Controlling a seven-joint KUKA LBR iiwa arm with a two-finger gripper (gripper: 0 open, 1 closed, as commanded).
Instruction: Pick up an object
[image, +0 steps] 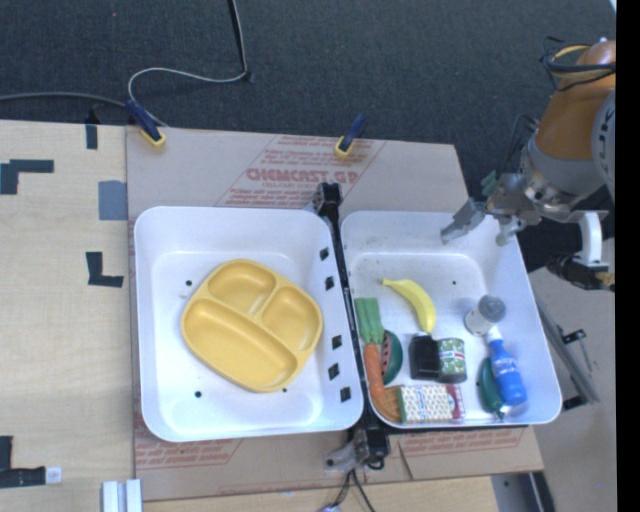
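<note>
Cardboard (290, 172) covered the counter (50, 300) beneath two white bins (160, 300), dark carpet (400, 60) behind. A banana (412, 300) lay in the right bin, well apart from the fingers (482, 225), which hung spread and empty over the far rim.

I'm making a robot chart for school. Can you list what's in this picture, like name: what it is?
left bin: yellow divided plate
right bin: banana, blue bottle, dark can with green label, snack packet
gripper: open, over the right bin's far edge, holding nothing
</note>
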